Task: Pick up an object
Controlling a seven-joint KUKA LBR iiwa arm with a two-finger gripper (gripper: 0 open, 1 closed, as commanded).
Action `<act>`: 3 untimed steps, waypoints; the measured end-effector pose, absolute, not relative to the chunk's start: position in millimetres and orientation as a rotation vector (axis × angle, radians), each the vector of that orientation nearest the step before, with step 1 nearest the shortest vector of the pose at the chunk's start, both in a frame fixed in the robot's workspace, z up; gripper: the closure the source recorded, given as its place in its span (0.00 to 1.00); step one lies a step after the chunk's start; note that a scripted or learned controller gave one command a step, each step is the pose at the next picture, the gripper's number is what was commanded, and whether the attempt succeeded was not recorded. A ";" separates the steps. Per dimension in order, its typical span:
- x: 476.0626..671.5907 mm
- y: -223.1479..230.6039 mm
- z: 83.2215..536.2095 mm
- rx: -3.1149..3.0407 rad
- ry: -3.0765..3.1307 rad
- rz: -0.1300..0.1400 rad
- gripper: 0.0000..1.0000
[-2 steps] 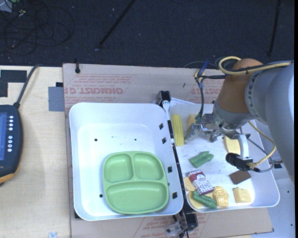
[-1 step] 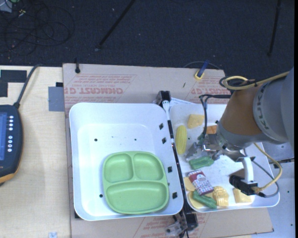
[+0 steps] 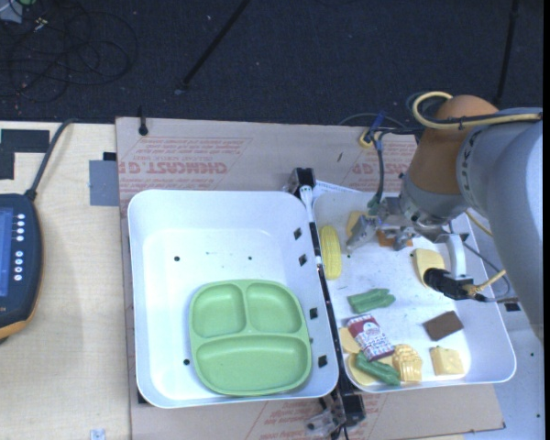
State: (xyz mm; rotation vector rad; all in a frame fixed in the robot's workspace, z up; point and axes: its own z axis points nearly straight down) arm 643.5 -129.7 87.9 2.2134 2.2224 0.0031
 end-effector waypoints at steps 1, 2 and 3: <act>546.5 -93.2 88.0 2.230 2.220 -0.003 0.00; 572.0 -112.6 87.5 2.224 2.225 0.000 0.00; 547.0 -87.1 88.0 2.223 2.221 0.000 0.00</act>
